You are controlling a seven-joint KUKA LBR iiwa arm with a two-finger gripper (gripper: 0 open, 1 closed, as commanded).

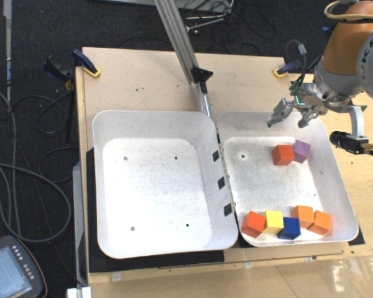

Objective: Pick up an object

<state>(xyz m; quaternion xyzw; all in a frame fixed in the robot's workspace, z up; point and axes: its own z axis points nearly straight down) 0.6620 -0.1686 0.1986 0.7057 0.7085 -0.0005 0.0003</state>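
Hovered over the far edge of the right shallow white plastic bin [336,185]: two-finger metal gripper [290,115], fingers spread apart, nothing between them. Lay just below, touching: small orange cube [283,154] and small purple cube [301,149].

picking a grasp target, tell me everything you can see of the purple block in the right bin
The purple block is a small, matte, solid-looking cube of pale violet, sitting slightly turned on the floor of the right bin, in its far part. Its left side touches, or nearly touches, an orange block. Nothing lies on top of it. The gripper hangs above the bin's far rim, apart from it.
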